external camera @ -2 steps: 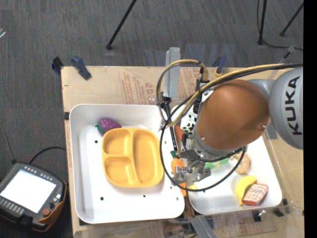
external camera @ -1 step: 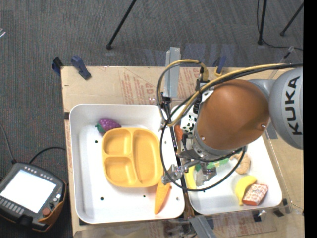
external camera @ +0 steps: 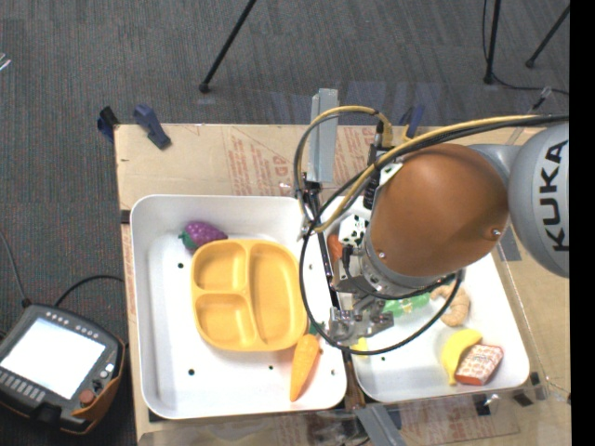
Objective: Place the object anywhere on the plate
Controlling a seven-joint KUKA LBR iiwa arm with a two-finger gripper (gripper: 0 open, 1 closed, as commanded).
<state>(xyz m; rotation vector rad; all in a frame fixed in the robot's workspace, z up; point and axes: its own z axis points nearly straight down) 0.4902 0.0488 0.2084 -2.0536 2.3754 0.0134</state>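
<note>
Gripper (external camera: 356,328): low at the left edge of the right bin (external camera: 509,347), beside the wall shared with the left bin (external camera: 153,295); fingers hidden under the arm's orange band (external camera: 437,212).

Carrot (external camera: 305,365): just left of the gripper and slightly below, in the left bin, touching the plate's lower right corner.

Plate (external camera: 246,295): yellow, three compartments, further left.

Purple grapes (external camera: 202,234): beyond the plate's far corner.

Banana (external camera: 457,351) and red carton (external camera: 479,364): right of the gripper, touching each other.

Yellow plate (external camera: 247,295), orange carrot (external camera: 304,367), purple grapes (external camera: 202,234), white bins (external camera: 158,342).
</note>
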